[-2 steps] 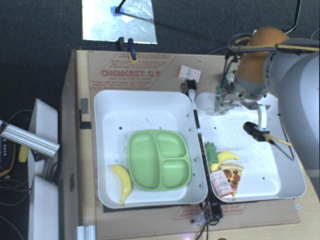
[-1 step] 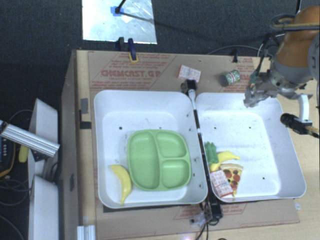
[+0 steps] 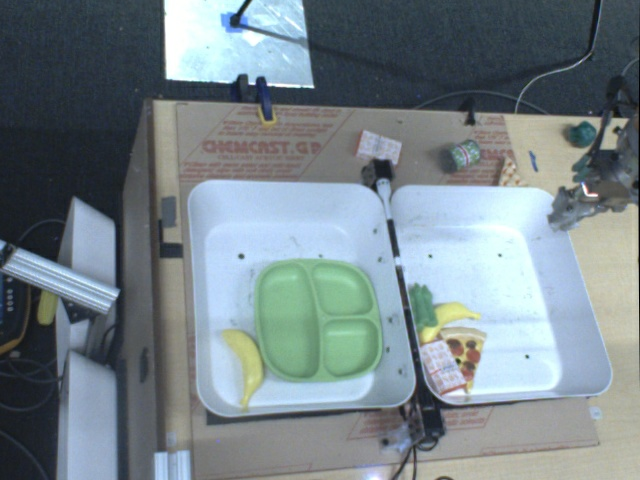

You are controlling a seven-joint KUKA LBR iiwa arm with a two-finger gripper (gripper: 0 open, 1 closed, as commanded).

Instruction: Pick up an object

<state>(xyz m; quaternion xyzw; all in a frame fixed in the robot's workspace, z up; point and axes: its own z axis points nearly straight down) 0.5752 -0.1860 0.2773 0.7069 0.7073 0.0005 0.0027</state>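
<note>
The left bin [image 3: 215, 208] holds a green divided plate [image 3: 318, 319] and a yellow banana [image 3: 245, 364] at its front left. In the right bin [image 3: 560, 298], several toys lie at the front left corner: a green piece [image 3: 422, 304], a second yellow banana [image 3: 452, 315] and a pizza slice [image 3: 463, 349], with a red and white card [image 3: 441, 368] beside them. My gripper [image 3: 572, 206] hangs at the right bin's far right corner, well away from all of these, and nothing is visible between its fingers.
On the bench behind the bins lie a small card [image 3: 379, 147], a green can [image 3: 463, 154] and a teal object [image 3: 582, 133]. A blue clamp [image 3: 263, 96] sits at the bench's back edge. A divider with a cable [image 3: 392, 238] runs between the bins.
</note>
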